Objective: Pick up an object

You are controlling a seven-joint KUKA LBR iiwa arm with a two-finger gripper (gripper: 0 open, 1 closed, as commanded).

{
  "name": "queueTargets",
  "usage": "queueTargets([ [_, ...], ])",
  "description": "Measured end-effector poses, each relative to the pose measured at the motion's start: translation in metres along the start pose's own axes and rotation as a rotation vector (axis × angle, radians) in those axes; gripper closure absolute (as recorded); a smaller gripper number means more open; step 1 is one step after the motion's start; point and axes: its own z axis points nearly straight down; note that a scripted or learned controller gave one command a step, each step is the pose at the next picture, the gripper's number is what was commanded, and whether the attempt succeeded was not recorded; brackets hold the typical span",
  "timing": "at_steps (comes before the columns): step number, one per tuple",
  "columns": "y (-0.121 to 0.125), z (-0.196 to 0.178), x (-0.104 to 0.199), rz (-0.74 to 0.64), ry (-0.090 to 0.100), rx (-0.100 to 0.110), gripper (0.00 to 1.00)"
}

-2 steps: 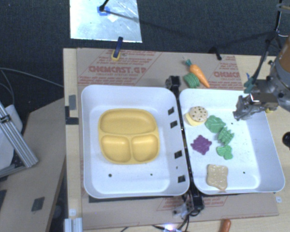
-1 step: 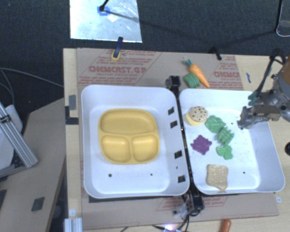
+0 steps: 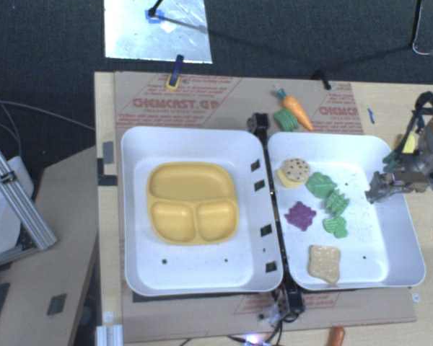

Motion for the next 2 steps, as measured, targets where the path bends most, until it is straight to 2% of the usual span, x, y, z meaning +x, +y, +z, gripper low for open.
queueTargets([
  [1, 0.001, 0.008, 0.114, -0.019, 0.005, -0.004, 1.0],
  [2, -0.001, 0.074, 0.213, -0.017, 0.004, 0.003, 1.0],
])
